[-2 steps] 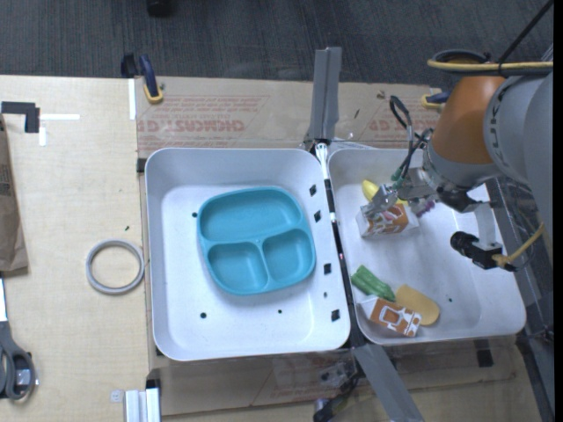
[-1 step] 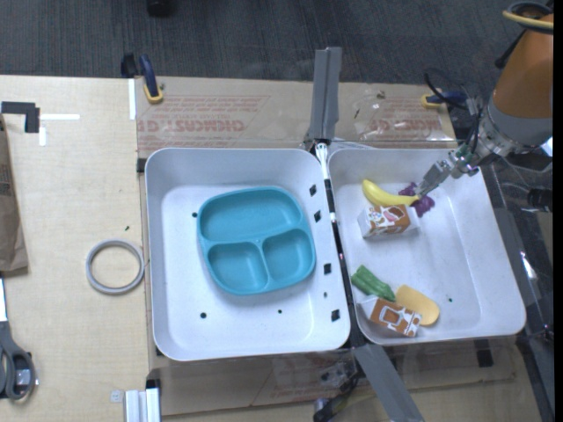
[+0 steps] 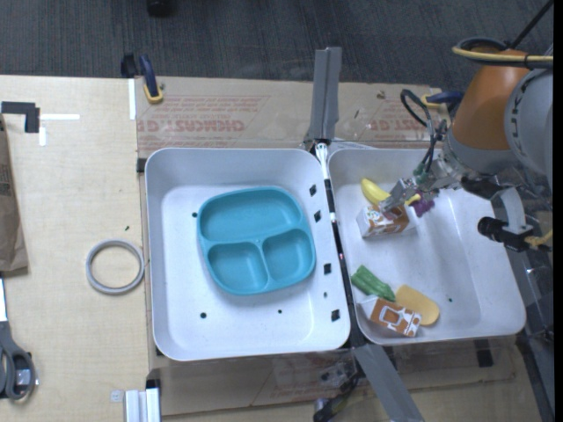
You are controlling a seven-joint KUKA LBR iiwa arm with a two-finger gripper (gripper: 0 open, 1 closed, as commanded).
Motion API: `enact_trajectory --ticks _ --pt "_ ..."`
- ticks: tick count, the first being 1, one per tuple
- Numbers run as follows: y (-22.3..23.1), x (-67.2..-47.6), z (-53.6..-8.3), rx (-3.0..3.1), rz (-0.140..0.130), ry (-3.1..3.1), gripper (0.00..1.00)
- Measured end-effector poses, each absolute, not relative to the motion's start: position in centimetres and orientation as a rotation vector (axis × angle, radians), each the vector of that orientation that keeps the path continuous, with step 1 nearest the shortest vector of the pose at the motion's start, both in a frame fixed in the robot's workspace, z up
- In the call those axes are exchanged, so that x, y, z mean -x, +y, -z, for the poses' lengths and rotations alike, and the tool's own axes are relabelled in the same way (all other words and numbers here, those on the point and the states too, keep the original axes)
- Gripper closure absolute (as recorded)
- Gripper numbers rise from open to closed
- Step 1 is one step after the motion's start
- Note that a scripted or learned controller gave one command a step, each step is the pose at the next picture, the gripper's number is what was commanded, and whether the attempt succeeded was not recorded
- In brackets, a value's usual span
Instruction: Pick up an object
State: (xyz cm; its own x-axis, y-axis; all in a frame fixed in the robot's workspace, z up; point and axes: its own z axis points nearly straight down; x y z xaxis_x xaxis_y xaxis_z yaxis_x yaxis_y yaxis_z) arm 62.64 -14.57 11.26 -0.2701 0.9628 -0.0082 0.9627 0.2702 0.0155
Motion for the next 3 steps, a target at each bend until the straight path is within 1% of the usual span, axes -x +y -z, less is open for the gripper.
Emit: enact_trajectory --ticks 1,2,3 --pt "-12.7 -64.5 -9.3 -1.910 0.000 2.490 0.00" --pt "-10.6 -65.9 -12.7 -1.591 0.000 2.705 0.00" --pt "-15.0 -62.3 -9.3 -1.624 0.001 2.685 0.00"
